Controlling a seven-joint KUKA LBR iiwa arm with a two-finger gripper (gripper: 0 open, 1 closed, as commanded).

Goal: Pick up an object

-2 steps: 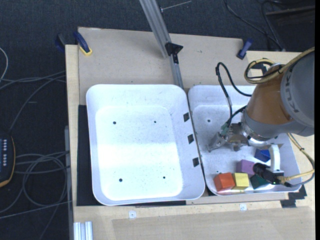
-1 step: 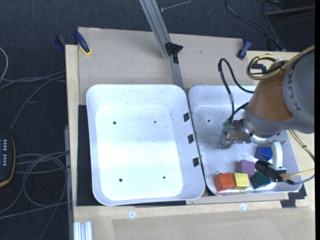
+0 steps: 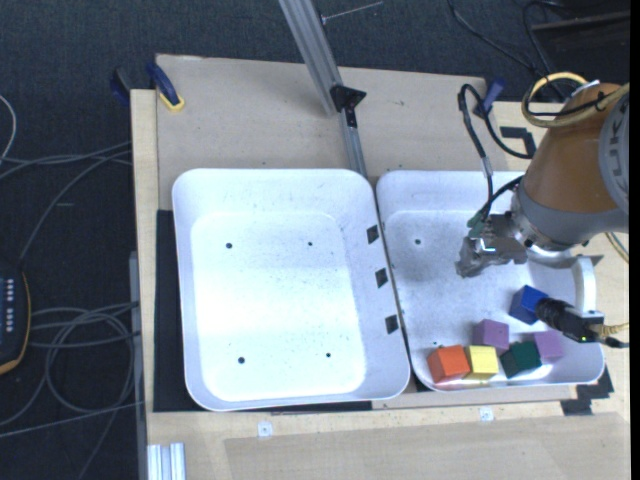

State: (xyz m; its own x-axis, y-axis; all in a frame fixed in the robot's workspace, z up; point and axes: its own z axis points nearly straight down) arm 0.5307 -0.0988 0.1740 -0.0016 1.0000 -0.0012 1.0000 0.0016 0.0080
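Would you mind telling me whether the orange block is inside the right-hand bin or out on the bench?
Inside. The orange block lies on the floor of the right-hand bin, near its front rim, beside the yellow block.

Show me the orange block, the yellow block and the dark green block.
Orange block (image 3: 451, 361): camera view, middle of its top face.
Yellow block (image 3: 483, 360): camera view, middle of its top face.
Dark green block (image 3: 519, 358): camera view, its top face.

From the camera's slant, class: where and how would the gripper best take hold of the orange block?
Probably from above, closing on the orange block across its near and far faces. The yellow block presses against its right side and the right bin's wall crowds its left, so those sides look blocked.
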